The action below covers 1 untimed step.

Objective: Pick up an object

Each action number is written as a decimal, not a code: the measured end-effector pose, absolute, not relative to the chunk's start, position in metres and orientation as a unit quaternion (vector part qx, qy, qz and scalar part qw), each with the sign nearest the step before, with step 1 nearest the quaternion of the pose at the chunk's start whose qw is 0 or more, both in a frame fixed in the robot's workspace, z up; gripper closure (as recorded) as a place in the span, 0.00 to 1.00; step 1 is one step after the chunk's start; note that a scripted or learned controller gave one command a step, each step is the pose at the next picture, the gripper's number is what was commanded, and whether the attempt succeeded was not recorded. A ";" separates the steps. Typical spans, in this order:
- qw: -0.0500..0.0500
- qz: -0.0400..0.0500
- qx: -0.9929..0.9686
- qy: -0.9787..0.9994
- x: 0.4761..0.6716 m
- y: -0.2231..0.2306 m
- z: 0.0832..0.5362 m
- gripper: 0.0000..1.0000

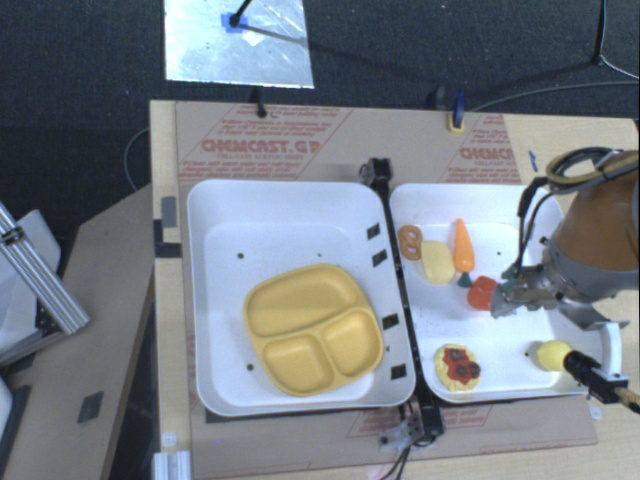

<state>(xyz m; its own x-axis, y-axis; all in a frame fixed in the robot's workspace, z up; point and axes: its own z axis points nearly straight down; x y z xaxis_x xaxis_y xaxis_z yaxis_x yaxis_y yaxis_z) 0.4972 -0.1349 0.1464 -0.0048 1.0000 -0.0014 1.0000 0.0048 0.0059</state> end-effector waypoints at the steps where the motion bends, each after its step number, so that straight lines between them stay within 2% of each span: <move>1: 0.003 0.002 0.705 0.709 0.501 -0.130 0.191 1.00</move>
<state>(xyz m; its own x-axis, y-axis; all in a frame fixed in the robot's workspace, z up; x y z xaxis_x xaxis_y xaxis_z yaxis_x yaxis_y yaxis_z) 0.5011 -0.1303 0.1909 -0.0053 1.0000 -0.0014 1.0000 0.0053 0.0065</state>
